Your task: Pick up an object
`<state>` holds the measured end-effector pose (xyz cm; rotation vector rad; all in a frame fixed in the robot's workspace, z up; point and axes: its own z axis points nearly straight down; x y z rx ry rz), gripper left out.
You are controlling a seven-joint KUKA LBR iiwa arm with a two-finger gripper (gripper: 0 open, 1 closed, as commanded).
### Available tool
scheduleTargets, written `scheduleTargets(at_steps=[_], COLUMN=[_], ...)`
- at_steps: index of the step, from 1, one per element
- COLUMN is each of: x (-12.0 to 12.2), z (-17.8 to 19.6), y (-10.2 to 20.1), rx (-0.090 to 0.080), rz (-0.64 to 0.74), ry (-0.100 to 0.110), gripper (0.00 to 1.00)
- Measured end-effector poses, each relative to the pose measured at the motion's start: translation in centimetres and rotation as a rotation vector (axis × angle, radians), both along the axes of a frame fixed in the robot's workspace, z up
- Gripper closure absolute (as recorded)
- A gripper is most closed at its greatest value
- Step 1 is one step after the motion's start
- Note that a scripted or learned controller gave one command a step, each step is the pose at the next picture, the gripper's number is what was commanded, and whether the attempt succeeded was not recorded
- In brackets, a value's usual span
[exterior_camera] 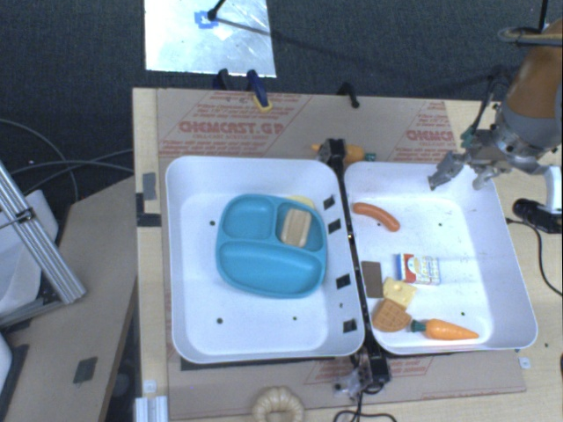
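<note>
My gripper [464,172] hangs over the far right corner of the right bin [493,262], open, with nothing between its fingers. In that bin lie a hot dog sausage [376,215], a small white carton with red and blue print [416,269], a brown chocolate bar [372,280], a yellow cheese wedge [398,292], a tan cookie [390,316] and an orange carrot [446,329]. The sausage is nearest the gripper, to its lower left. The left bin [193,315] holds a blue divided plate [264,255] with a slice of bread [295,227] in its upper right compartment.
A black clamped divider [349,253] runs between the two bins. An orange and yellow item [350,154] sits behind the divider's far end. A blue clip [257,86] stands at the bench's back edge. A beige ring [277,404] lies at the front.
</note>
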<state>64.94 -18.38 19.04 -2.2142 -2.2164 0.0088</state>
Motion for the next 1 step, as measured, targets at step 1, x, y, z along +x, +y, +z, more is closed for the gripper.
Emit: scheduleTargets(at_steps=[1], x=[0.31], z=[0.75], y=[0.03], rx=[-0.003], rz=[0.002], ry=[-0.012], gripper=[0.00])
